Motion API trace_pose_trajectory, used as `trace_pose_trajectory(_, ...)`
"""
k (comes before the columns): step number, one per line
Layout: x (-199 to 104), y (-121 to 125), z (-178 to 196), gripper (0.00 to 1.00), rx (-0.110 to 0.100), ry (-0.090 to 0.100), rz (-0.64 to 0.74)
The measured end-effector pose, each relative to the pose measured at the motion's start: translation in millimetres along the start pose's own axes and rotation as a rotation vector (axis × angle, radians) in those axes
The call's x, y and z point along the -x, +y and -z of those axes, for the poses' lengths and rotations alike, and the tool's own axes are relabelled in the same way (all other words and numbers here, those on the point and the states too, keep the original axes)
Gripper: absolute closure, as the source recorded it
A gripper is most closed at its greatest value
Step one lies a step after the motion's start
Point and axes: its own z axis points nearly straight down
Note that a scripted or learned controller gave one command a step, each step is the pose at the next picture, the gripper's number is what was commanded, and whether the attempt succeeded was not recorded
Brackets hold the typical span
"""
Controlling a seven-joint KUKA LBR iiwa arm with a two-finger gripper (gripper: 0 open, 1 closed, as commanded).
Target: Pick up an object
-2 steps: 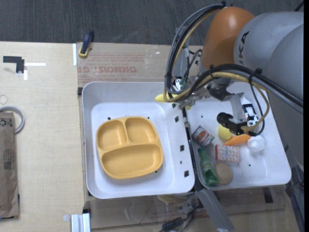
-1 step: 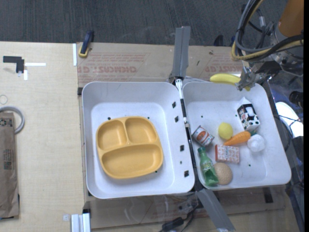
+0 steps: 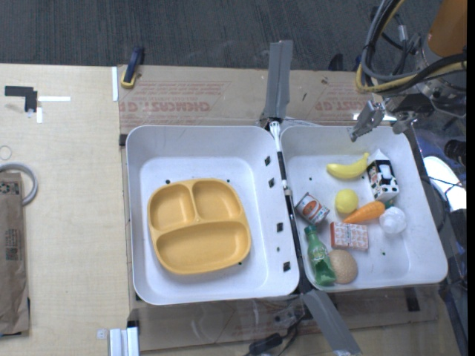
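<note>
— hand [image 3: 369, 122] above the right white plastic bin's [image 3: 427, 269] far rim; open or clenched, cannot tell. curved yellow toy banana [image 3: 347, 168] just below.
— descend straight over banana's middle, clear of yellow ball [image 3: 346, 201].

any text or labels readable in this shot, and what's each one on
"CHEMCAST" in red, printed upside down, on the cardboard sheet behind the bins; the letters after it are unclear.
Labels on the small can, red packet, carton and brown paper bag: too small to read.
</note>
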Motion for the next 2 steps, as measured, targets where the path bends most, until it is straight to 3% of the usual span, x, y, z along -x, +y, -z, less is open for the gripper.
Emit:
trace_pose_trajectory(1,19.9,-9.9,-133.9,0.00,-0.001,0.001,-0.135)
trace_pose_trajectory(2,63.0,-41.7,-191.4,0.00,-0.002,0.002,-0.207)
